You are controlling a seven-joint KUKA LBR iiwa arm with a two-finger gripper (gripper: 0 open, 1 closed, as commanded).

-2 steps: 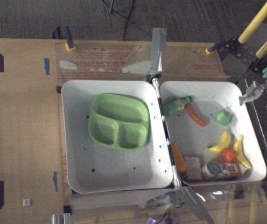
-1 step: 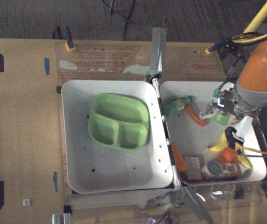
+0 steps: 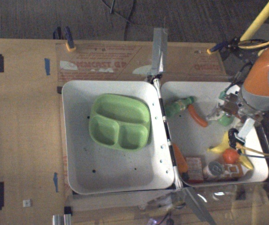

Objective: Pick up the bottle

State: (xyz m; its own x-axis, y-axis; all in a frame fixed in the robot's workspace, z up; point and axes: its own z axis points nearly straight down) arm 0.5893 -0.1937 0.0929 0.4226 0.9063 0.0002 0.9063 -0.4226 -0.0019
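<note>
The green bottle (image 3: 177,107) lies on its side in the upper left corner of the right bin (image 3: 264,173), close to the wall between the two bins. My gripper (image 3: 223,112) hangs over the same bin's upper right part, roughly a bottle's length to the right of the bottle and apart from it. A small green object (image 3: 226,120) sits right under the gripper, partly hidden by it. An orange carrot-like piece (image 3: 198,117) lies between the bottle and the gripper.
A yellow banana (image 3: 224,146), an orange ball (image 3: 230,156), a can (image 3: 216,169), a small box (image 3: 195,168) and an orange stick (image 3: 180,159) crowd the right bin's front. The left bin (image 3: 78,163) holds a green divided plate (image 3: 120,122).
</note>
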